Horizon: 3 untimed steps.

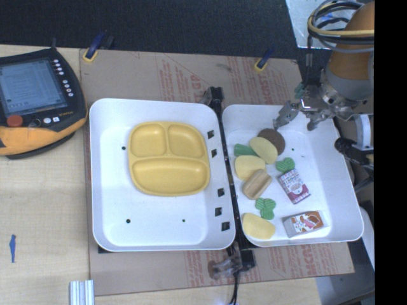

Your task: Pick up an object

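Observation:
The right bin (pixel 337 170) holds several toy foods: a brown round piece (pixel 274 138), pale yellow pieces (pixel 262 148) (pixel 248 166) (pixel 258 226), a tan bread piece (pixel 257 184), green leaves (pixel 243 150) (pixel 285 165) (pixel 266 206), and two red packets (pixel 293 186) (pixel 303 223). My gripper (pixel 297 118) hovers over the bin's far edge, above and to the right of the brown piece. Its fingers are spread apart with nothing between them.
The left bin (pixel 108 215) carries a yellow divided plate (pixel 168 157). A teach pendant (pixel 38 100) lies on the bench at far left. Clamps (pixel 95 46) (pixel 264 61) sit at the cardboard's far edge. The arm body (pixel 350 56) fills the upper right.

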Each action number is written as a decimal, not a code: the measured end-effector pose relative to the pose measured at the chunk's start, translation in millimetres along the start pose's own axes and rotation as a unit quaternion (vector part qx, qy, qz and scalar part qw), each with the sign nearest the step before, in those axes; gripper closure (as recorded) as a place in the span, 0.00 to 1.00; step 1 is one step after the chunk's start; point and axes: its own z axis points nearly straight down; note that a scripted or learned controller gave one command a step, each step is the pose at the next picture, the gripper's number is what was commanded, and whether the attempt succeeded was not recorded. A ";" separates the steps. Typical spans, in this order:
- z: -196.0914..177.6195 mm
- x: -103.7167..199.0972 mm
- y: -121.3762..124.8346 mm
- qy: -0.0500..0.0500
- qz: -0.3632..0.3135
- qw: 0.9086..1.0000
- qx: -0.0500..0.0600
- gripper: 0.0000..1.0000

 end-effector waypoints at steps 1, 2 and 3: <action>92.8 -27.7 16.3 -0.001 0.000 1.000 0.002 0.00; 101.6 5.1 22.5 0.000 -0.001 1.000 -0.001 0.00; 86.6 3.0 24.9 -0.002 -0.002 1.000 -0.005 1.00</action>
